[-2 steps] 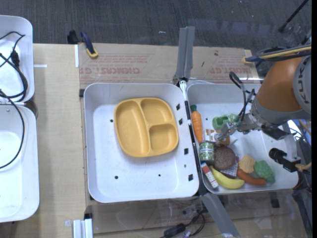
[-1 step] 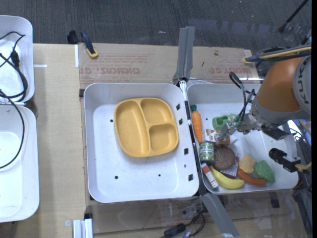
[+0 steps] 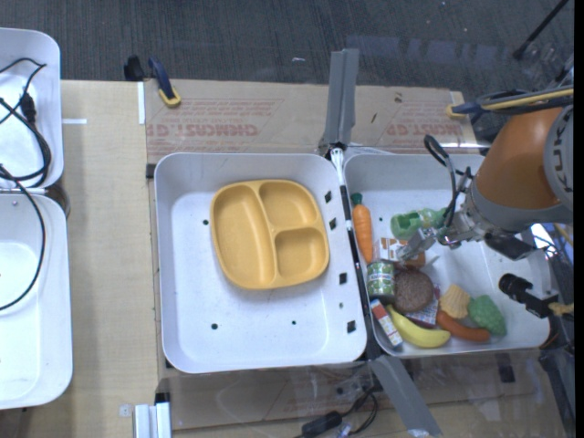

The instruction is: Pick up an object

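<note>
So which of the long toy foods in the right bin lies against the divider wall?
The orange carrot with the green top, lengthwise by the divider; the yellow banana and the red-orange sausage sit at the bin's front.

A yellow divided plate (image 3: 270,233) sits in the white left bin (image 3: 182,272). Right of the plate: orange carrot (image 3: 363,230), yellow banana (image 3: 418,328), brown patty (image 3: 413,290), green broccoli (image 3: 487,315).

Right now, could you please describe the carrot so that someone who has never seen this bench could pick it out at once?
Start at the right-hand white bin, the one crowded with toy food. Along its left wall, near the divider between the bins, lies the carrot, running lengthwise toward the far edge. It is a slim orange taper with a small green tip, unlike the yellow banana at the near end of that wall.
</note>
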Action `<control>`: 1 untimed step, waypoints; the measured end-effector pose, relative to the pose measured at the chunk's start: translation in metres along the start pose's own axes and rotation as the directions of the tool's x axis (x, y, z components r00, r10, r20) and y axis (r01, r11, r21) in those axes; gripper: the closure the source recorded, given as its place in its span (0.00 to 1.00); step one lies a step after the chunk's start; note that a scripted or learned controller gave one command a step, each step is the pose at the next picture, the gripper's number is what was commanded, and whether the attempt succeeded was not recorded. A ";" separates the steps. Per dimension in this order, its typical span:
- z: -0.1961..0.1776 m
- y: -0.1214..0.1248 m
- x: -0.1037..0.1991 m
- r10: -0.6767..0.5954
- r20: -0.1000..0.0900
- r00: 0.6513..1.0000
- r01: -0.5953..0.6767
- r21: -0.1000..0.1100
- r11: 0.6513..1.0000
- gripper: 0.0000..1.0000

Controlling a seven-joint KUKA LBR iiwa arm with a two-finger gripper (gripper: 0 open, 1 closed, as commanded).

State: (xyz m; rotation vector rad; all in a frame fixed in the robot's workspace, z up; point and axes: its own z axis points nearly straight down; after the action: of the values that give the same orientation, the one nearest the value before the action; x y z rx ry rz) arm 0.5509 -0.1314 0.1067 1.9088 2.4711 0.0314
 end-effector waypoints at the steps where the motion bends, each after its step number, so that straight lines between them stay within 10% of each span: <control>1: 0.001 0.045 -0.024 0.029 0.006 1.000 -0.029 0.004 1.000 0.00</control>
State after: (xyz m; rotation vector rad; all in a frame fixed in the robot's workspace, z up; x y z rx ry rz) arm 0.6003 -0.1431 0.1071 1.9434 2.4413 0.0217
